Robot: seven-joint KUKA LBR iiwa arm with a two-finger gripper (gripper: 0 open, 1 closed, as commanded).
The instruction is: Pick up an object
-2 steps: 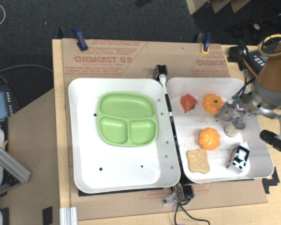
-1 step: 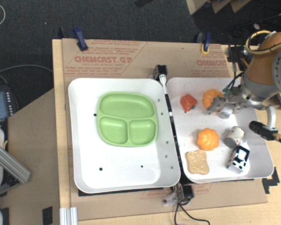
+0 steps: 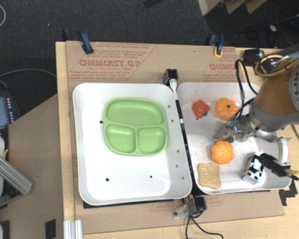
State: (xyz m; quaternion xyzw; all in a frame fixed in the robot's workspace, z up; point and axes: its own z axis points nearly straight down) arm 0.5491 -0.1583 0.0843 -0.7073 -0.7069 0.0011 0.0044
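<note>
Brown cardboard [image 3: 129, 59] covers the desk, printed with red lettering, and the two white bins sit on it side by side. At the near edge of the right bin [image 3: 202, 138] lies a tan bread slice [image 3: 209, 176], close to the bin's near left corner. To its right, near the bin's near right corner, stands a black-and-white toy cow [image 3: 254, 170]. Just behind the bread slice sits the nearer orange fruit [image 3: 222, 152]. The gripper [image 3: 230, 131] hangs directly above and behind that fruit, between it and the farther orange fruit [image 3: 225, 108], which shows a small green stem. Whether the gripper is spread or pressed together I cannot tell, nor whether it touches either fruit. The grey arm [image 3: 276, 98] with its orange band reaches in from the right over the bin's far right part. Left of the farther orange fruit lies a small red toy [image 3: 200, 108]. The left bin [image 3: 84, 148] holds a green divided plate [image 3: 135, 126] with three compartments, lying flat towards the far half. At the far edge of the cardboard a blue clamp [image 3: 84, 41] grips the left side.
</note>
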